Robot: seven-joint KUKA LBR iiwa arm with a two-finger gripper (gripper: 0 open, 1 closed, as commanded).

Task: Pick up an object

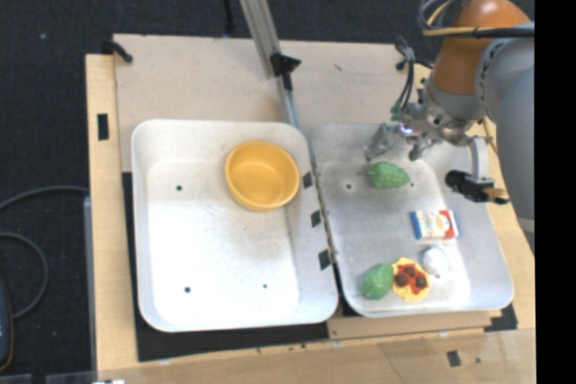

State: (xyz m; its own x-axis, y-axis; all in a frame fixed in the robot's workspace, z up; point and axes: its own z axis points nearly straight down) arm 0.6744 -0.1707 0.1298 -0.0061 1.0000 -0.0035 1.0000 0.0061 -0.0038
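Gripper (pixel 396 142) just above green lump (pixel 390 174) in right bin (pixel 477 297); fingers spread, pinching nothing; bowl (pixel 262 174) well left.

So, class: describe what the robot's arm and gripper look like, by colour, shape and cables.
The arm is a thick, rounded grey body with an orange band above the wrist. Thin pale cables loop over the orange part. The gripper is small, metallic grey with dark parts, and has slim fingers.
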